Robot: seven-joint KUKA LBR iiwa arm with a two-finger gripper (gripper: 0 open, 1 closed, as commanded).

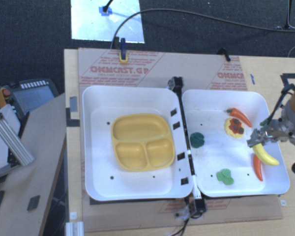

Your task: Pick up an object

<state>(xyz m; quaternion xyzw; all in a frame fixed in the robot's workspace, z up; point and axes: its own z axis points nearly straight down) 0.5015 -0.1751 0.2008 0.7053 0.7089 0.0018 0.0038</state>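
My gripper reaches in from the right edge and hangs low over the right side of the right bin. Directly beneath its tip lies a yellow banana, whose upper end meets the tip. An orange-red pepper lies just below the banana. To the upper left of the gripper sit a small pizza slice and an orange carrot. A dark green vegetable rests near the bin's left wall, and a lighter green one near its front.
The left bin holds a yellow divided plate. A black divider with clips runs between the bins. Cables cross the dark floor behind the bench, and a grey table with a pendant stands at far left.
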